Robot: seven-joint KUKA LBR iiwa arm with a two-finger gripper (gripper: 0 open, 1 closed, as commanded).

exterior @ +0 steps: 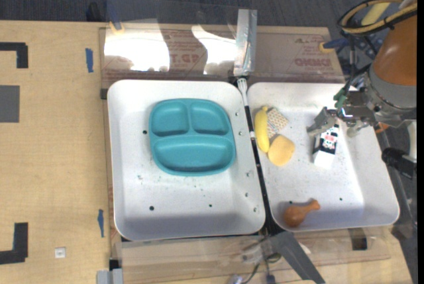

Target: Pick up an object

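Small white carton-like object (326, 145), boxy with a dark printed patch on its face, lies in the right bin (371, 200) near that bin's middle, tilted a little, directly under the gripper (334, 118); whether it sits between the fingers or merely beneath them cannot be told; the grey metal fingers look splayed apart, one reaching left toward the bin's centre, the other nearer the wrist. The arm (397, 71) enters from the right, its broad orange band glossy and rounded above the grey wrist, with yellow and black cables looped behind it.

At the left side of the same bin lies a yellow banana (262, 129), smooth and curved, running along the bin's inner wall; just beside it sits a pale speckled piece (278, 121) with a dotted texture, and below that a rounded yellow-orange lump (281, 151), matte and soft-edged, touching or nearly touching the banana. Near the front rim rests a brown drumstick-shaped object (301, 211), bulbous at one end and narrow at the other.

The left bin (132, 196) holds a teal plastic plate (193, 137), rounded-rectangular with three moulded compartments; dark specks dot the white floor around it. Both bins stand on a tan cardboard-coloured surface (53, 143); a sheet of shiny clear plastic (172, 44) lies behind them.
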